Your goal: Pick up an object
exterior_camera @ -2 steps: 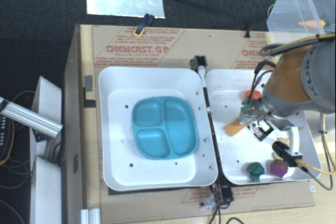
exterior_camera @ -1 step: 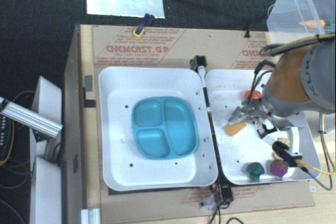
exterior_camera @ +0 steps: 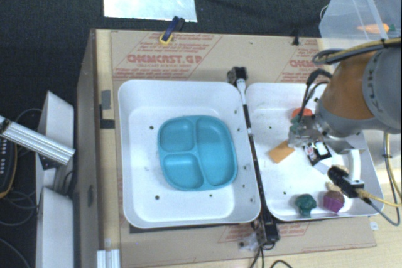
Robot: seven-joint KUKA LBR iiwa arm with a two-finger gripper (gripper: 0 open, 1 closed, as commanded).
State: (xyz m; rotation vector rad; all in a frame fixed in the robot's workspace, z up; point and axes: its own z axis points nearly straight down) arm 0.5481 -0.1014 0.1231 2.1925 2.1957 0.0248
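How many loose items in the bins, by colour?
Blue divided plate, left bin: 1
Orange block, right bin: 1
Red-orange item, partly behind the arm: 1
Green item: 1
Purple item: 1
Total: 5

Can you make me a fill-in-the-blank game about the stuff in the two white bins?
1. The blue divided plate lies in the ____ bin.
2. The plate has ____ compartments.
3. The orange block lies in the ____ bin, near the gripper.
4. Beside the green object at the bin's front edge lies a ____ one.

Missing words: left; three; right; purple
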